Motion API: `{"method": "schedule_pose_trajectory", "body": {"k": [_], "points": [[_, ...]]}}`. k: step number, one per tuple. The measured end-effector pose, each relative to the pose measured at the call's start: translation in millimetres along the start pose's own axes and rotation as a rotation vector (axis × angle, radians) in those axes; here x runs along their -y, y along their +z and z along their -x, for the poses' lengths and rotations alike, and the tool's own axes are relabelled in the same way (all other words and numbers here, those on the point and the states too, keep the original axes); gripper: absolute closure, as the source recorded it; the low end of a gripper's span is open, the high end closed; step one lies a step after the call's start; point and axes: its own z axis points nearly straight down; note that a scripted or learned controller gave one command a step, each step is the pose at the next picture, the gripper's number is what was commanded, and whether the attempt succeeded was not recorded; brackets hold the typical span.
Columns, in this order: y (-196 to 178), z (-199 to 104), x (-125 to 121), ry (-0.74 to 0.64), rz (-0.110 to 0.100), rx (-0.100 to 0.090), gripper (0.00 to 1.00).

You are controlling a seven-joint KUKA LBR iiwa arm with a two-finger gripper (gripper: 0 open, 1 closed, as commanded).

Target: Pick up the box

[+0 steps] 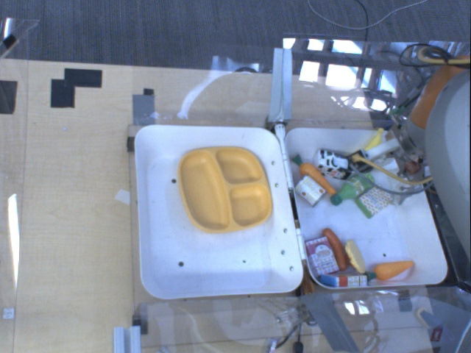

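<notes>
Box: you will find a small white box (310, 190) in the right bin (434, 267), near its left wall, lying tilted on the floor.
Neighbours: a carrot (316, 176) lies just beside the box on its far side; a green bottle (352, 191) lies near it on the right.
Gripper: the gripper (399, 155) sits low at the bin's far right corner among cables; you cannot tell from this view whether it is released or clenched.
Box to gripper: the box lies well apart from the gripper, to its left, with the bottle and a black-and-white toy (333, 162) between them.
Arm: the grey arm (450, 123) enters at the right edge.
Writing: the box shows print too small for you to read; a red packet (321, 254) near the front wall carries a label, also unreadable.
Left bin: the left bin (158, 271) holds a yellow plate (224, 188).
</notes>
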Motion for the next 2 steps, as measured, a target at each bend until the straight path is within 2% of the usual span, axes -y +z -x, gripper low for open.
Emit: {"method": "schedule_pose_trajectory", "body": {"k": [1, 2], "points": [[15.0, -28.0, -12.1, 0.090, -0.037, 0.033, 0.00], [0.9, -35.6, -11.6, 0.075, -0.021, 0.009, 1.00]]}}
